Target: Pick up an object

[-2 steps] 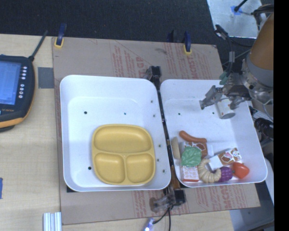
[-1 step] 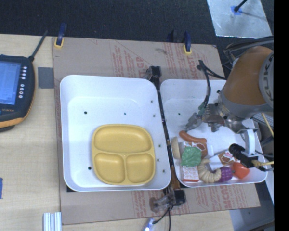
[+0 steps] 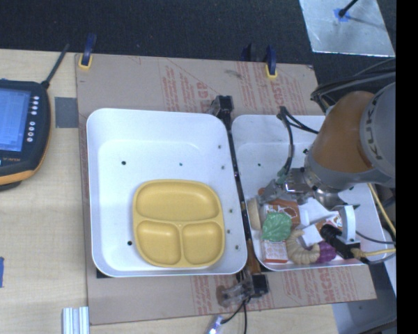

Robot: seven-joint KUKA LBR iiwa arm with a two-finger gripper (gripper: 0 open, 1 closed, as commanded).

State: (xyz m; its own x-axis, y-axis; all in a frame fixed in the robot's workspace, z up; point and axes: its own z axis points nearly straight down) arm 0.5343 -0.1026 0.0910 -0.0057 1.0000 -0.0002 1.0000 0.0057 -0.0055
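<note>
Nearest the camera, at the desk's front edge, a small clear-and-black clamp (image 3: 240, 291) pinches the seam between the two shallow white bins. Just behind it, in the front half of the left white bin (image 3: 111, 134), lies a yellow plastic three-compartment plate (image 3: 177, 223), flat and alone. The right white bin (image 3: 265, 132) holds a crowded pile along its front edge: a green crinkled packet (image 3: 276, 225), a white-and-red carton (image 3: 274, 251) in front of it, a tan ring-shaped piece (image 3: 305, 256), something purple (image 3: 325, 252) and a white-and-orange item (image 3: 319, 226), all touching or overlapping.

Above the pile's back side hangs the grey arm with its orange band (image 3: 341, 141); the gripper (image 3: 292, 186) sits low over the clutter, and whether the jaws are open or closed cannot be told, nor whether anything is between them.

Judged from this, the pick is at the descent or closing stage. To do it well, the jaws should straddle a single item, probably the green packet, which stands proud of its neighbours, and avoid wedging against the bin's dividing wall. A straight lift would help keep neighbours from dragging along. A yellow-edged tablet (image 3: 10, 131) rests at the desk's far left.
</note>
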